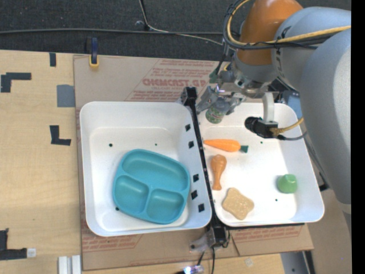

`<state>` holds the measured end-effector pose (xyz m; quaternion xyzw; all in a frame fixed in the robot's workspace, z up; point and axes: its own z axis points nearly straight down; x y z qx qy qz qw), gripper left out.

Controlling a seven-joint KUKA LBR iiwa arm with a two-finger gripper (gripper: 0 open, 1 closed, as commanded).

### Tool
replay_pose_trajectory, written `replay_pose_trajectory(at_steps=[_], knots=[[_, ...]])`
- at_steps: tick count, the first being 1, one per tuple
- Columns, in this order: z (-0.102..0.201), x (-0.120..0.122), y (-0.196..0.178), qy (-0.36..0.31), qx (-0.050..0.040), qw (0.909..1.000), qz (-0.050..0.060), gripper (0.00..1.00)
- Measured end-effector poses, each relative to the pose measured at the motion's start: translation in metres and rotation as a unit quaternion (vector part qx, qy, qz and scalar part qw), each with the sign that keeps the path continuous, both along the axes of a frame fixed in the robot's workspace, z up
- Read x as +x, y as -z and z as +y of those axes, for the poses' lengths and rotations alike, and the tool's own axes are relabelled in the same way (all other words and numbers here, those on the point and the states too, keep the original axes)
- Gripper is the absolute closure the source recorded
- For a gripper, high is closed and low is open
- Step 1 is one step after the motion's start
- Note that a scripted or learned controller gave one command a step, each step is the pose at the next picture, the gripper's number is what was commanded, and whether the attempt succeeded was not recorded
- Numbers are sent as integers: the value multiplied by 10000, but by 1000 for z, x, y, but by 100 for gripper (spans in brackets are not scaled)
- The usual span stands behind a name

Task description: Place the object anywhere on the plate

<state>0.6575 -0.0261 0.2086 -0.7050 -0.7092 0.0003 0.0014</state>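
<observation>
Plate [151,187] lies in the left bin, well left of my gripper [219,103], whose hold I cannot tell. A small greenish can [214,116] sits just under it; I should confirm a firm grasp before carrying leftward.

One fixed camera looks down at a slant from above the worktop [34,153], near enough to frame both white bins [91,119] side by side, the arm [319,56] entering from the right.
</observation>
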Motion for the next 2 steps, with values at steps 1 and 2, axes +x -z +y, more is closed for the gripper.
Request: replay_pose_trajectory(at_steps=[1, 2], knots=[[52, -8, 2, 0, -1, 10000, 1, 100], [104, -2, 4, -3, -3, 10000, -5, 100]])
